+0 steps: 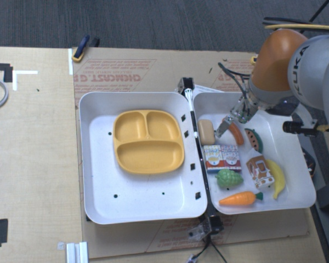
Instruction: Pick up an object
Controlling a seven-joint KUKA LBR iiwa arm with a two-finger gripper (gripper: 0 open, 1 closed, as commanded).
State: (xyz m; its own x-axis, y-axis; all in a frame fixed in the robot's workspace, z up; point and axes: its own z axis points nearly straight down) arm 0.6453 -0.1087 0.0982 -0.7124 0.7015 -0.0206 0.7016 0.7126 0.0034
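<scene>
The right bin (296, 147) holds several toy foods. A tan bread roll (206, 131) lies by its left wall, with a red sausage (237, 136) and a watermelon slice (255, 140) to its right. Below them are a printed carton (222, 158), a green broccoli (229, 178), an orange carrot (240, 199), a small brown-and-white box (259, 170) and a banana (278, 178). My gripper (228, 126) is low over the upper part of this bin, between the roll and the sausage, close to the sausage's upper end. I see nothing lifted.
The left bin (98, 163) holds a yellow divided plate (148, 141). A clamp (186, 85) sits where the two bins meet at the back. The arm's orange band (277, 59) hangs over the right bin's back right corner. Cardboard lies under both bins.
</scene>
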